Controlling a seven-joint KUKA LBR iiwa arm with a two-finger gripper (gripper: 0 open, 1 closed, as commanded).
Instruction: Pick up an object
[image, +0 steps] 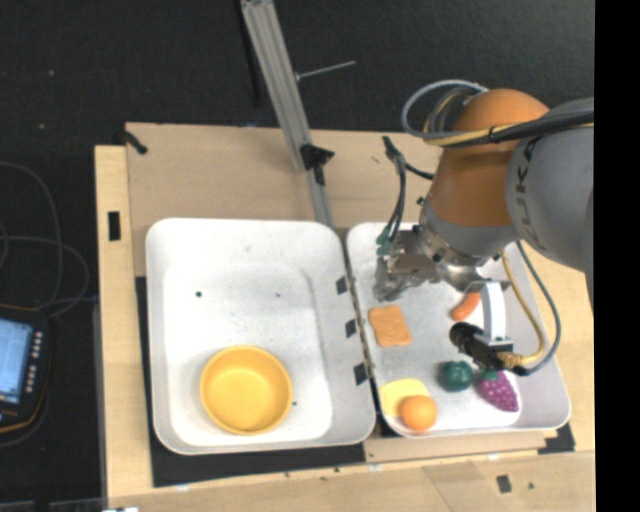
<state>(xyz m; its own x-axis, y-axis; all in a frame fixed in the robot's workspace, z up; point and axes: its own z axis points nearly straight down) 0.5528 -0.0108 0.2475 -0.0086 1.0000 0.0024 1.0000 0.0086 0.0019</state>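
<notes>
My gripper (392, 285) hangs over the back left part of the right bin (545, 405), just above and behind an orange-tan flat square piece (389, 326). I see nothing between its fingers. Other objects in that bin: an orange ball (418, 411) resting on a yellow piece (399, 391) at the front left, a dark green round item (456, 376), a purple grape-like item (499, 391), and an orange item (464, 306) partly hidden under the arm. A yellow bowl (246, 389) sits in the left bin (200, 250).
A slanted metal pole (285, 95) rises from behind the bins. Cables and a black-and-white fitting (488, 335) hang from the wrist over the right bin. A tablet-like device (15, 365) lies at the far left, off the bench.
</notes>
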